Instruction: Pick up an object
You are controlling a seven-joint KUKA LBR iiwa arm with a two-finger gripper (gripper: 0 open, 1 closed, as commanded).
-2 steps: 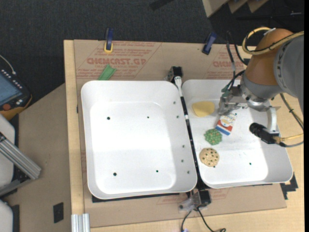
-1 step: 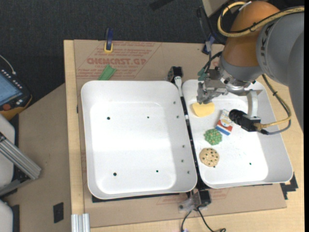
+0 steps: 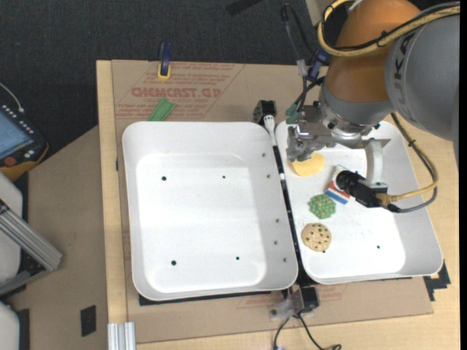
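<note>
**Yellow piece under the claw in the right bin**

Grey and orange, your arm (image 3: 379, 42) reached in over the right bin (image 3: 408, 254). Your claw (image 3: 300, 152) hung low at that bin's upper left, just above a yellow piece (image 3: 309, 167); whether it was wide or narrow, you could not tell. Near it lay a green ball (image 3: 322, 206), a red-and-blue item (image 3: 337, 192) and a cookie (image 3: 316, 236). The left bin (image 3: 146, 268) sat alongside on the bench (image 3: 80, 195).

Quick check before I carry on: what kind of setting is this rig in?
Most likely a robotics lab bench for grasping trials. Two shallow white bins, left bin and right bin, sit on cardboard, with small toy-like items such as a cookie, and loose cables.
</note>
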